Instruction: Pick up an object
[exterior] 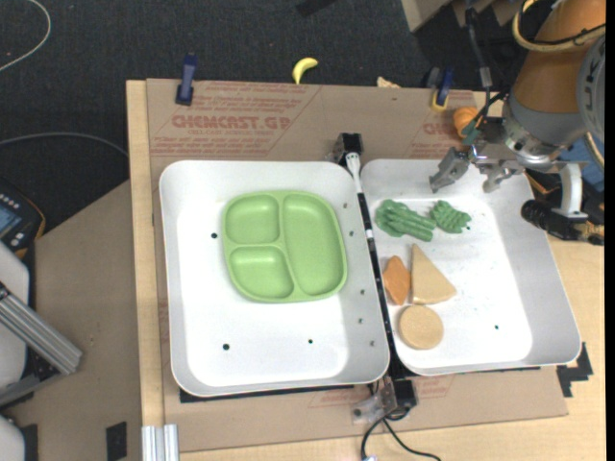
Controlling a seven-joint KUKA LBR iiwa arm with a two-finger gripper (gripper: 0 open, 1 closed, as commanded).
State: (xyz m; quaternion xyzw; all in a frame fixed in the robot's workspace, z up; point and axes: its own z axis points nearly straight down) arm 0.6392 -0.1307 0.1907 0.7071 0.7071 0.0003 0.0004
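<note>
Fingers [450, 169] of the gripper [473, 172] are spread wide with nothing between them, hanging over the far end of the right bin [538, 286], up by its back rim. Nearest thing below is the small green broccoli-like piece [450, 216], lying toward me and a touch left of the fingertips. Just beside it, further left, is the longer green leafy piece [404, 220], its long axis running left to right across the bin. Nearer me sit an orange wedge [396, 279], a tan triangular slice [429, 279] touching it, and a round tan cookie [421, 327]. The left bin [192, 305] carries a green divided plate [284, 246]. I'd judge the small green piece the likeliest pick: the arm needs only a short move toward me, then down.
</note>
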